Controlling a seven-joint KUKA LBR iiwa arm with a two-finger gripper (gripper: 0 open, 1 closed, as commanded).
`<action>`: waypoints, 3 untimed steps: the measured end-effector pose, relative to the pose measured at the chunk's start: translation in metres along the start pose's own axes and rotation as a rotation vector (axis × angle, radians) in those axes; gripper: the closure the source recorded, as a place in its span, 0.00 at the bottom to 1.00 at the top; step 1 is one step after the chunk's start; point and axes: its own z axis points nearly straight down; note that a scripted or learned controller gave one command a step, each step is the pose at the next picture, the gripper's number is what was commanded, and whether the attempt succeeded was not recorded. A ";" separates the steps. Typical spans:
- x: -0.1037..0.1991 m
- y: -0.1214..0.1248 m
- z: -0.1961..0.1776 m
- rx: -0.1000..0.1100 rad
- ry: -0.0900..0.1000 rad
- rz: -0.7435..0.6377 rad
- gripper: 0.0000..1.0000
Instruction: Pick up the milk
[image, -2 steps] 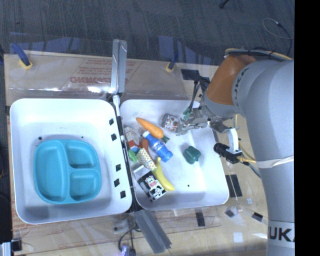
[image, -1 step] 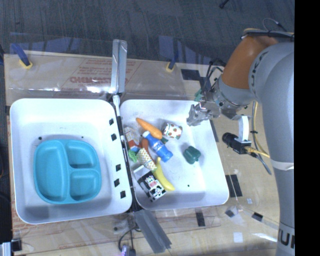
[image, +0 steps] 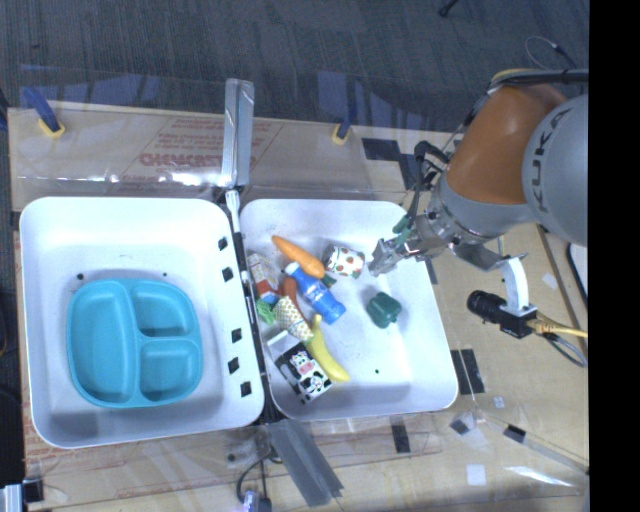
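Looking down on a pale wooden table, stretching under both bins and out to the right. Carrying a left white bin and a right white bin side by side, meeting along the middle seam. Lying under a clear sheet with red print at the back, behind the left bin. Showing short black tape strips near the right bin's front corner, and a black patch behind that bin. Bearing a grey metal bar at the back end of the seam and a grey strip slanting at the front end.
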 end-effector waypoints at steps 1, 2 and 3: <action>0.000 0.000 0.000 0.000 0.000 0.000 0.00; -0.029 0.072 0.100 -0.002 -0.002 -0.286 0.00; -0.055 0.060 0.141 -0.002 -0.001 -0.305 0.00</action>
